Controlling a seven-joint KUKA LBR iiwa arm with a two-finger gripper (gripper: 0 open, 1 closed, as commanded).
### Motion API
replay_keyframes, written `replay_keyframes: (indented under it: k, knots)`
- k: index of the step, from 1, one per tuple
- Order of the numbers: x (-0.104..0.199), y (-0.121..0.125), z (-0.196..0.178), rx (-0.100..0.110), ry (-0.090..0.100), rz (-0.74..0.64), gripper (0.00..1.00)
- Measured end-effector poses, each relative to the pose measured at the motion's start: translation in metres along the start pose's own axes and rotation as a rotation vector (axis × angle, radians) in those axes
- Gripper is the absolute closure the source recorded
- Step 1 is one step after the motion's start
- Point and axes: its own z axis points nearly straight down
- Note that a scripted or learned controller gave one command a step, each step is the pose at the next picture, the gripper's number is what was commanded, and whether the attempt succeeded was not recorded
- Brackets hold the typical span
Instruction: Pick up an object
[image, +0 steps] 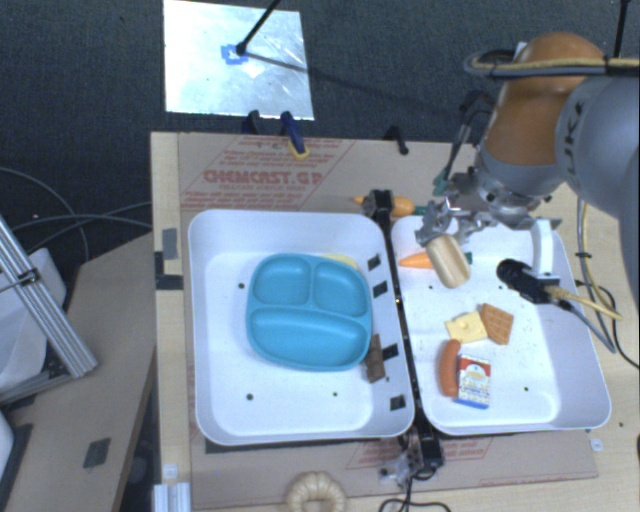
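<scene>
A tan cylinder (448, 262) lies tilted in the upper left of the right bin (545, 365), its upper end just under the gripper (441, 222); whether the gripper is open or clamped on it cannot be told; an orange carrot piece (414, 262) lies just beside it, to its left; lower in that bin sit a yellow cheese slice (465, 327), a brown cracker (497, 323), a red sausage (449, 367) and a small box (474, 381); the left bin (225, 400) holds a blue divided plate (308, 310), with a small brown piece (375, 361) at its lower right edge.
</scene>
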Motion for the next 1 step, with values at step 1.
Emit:
replay_keyframes:
  k: [1]
  knots:
    - [-0.0055, 0.0080, 0.0041, 0.000, -0.001, 0.004, 1.00]
